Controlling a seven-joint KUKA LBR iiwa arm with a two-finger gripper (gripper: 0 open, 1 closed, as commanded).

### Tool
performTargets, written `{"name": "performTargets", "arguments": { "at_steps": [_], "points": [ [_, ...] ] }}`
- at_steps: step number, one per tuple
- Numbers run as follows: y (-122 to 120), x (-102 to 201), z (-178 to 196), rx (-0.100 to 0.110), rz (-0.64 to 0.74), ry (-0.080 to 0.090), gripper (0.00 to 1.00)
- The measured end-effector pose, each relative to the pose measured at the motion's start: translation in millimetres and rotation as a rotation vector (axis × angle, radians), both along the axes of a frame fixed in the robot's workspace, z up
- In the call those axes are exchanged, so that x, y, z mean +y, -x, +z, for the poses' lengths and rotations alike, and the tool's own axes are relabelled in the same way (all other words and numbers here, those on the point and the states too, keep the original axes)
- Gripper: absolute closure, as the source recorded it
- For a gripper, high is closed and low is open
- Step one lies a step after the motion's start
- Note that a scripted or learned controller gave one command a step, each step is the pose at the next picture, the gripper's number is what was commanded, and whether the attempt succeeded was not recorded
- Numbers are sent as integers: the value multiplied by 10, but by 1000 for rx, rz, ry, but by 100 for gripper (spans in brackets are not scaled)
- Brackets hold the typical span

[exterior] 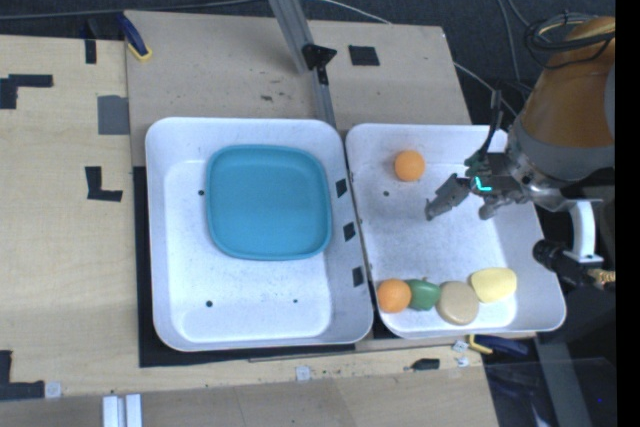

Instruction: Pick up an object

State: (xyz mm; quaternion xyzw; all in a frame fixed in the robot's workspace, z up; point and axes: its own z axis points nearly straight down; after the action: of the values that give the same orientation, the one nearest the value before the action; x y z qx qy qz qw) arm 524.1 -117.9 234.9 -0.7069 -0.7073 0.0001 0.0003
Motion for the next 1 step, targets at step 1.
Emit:
{"name": "performTargets", "arguments": {
  "at_steps": [1],
  "points": [
    [0, 0, 0, 0, 0, 0, 0]
  ]
}}
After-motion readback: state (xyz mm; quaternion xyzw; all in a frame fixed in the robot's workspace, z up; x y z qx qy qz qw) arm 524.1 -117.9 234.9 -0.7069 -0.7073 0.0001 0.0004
